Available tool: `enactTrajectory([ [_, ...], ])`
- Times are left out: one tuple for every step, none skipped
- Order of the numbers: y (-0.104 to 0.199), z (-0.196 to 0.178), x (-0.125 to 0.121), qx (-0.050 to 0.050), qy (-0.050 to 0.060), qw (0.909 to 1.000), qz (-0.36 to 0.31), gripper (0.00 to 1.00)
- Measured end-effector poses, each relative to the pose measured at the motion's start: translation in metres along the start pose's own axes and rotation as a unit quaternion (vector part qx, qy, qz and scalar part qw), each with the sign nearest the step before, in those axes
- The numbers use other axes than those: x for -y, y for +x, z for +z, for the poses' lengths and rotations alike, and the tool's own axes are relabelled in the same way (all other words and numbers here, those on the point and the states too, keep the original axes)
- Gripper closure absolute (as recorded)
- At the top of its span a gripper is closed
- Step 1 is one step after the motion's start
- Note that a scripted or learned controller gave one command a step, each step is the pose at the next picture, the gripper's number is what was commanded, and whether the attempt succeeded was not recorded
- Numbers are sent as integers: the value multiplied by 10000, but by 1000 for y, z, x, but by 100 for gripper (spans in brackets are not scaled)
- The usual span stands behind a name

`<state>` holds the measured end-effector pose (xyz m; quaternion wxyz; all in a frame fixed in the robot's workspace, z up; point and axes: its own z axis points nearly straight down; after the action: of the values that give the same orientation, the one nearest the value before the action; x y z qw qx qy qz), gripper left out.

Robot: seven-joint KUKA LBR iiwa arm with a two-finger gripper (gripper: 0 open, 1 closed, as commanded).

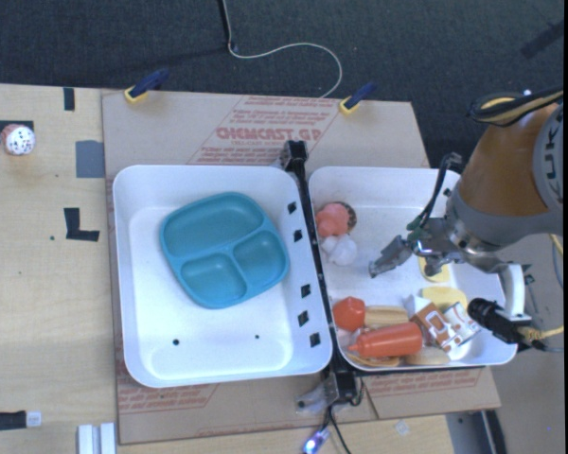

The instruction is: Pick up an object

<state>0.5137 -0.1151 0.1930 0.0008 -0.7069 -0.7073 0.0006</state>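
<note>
My gripper (392, 257) hangs over the middle of the right bin (379, 180), above bare white floor. Nothing shows in it. A pink-red toy (332, 218) and a white crumpled piece (342, 249) lie to its left by the divider. Along the bin's near side sit a small red piece (348, 312), a long orange-red food toy (389, 341), a red-and-white patterned box (444, 328) and a yellow piece (443, 296). The yellow piece lies just right of and below the gripper, partly under the wrist.
A blue divided plate (224, 248) lies in the left bin (142, 348). A black divider (306, 253) runs between the bins. The grey and orange arm (511, 178) covers the right bin's far right corner. A small die (19, 141) rests on the bench at far left.
</note>
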Motion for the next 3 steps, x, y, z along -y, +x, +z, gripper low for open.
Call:
enactTrajectory([
  [1,-10,0,-2,4,10000,-4,100],
  [55,-68,3,-8,-29,10000,-34,100],
  [93,-66,-45,-3,-14,10000,-30,100],
])
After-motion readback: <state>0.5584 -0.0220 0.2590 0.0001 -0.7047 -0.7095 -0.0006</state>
